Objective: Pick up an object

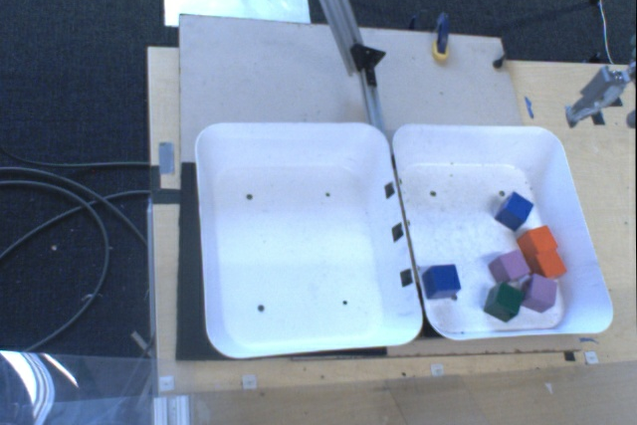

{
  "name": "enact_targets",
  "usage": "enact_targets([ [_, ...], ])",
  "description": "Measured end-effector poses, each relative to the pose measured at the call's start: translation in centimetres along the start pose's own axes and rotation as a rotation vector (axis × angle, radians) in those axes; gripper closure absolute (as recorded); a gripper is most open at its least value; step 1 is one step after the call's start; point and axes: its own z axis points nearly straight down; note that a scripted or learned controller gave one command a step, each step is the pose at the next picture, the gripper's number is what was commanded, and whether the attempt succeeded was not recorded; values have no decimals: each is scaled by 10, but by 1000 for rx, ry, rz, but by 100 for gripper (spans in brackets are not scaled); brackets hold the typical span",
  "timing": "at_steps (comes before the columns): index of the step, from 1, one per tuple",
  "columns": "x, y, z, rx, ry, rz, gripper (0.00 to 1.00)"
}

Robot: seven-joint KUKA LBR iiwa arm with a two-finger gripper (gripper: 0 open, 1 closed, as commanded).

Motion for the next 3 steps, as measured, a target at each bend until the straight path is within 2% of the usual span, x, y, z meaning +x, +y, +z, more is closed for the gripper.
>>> enact_targets([
  [1,31,-16,-81,-1,4,-14,0],
  [2,-9,19,-77,6,2,-5,0],
  [3,-7,19,-90,1,1,-13,100],
])
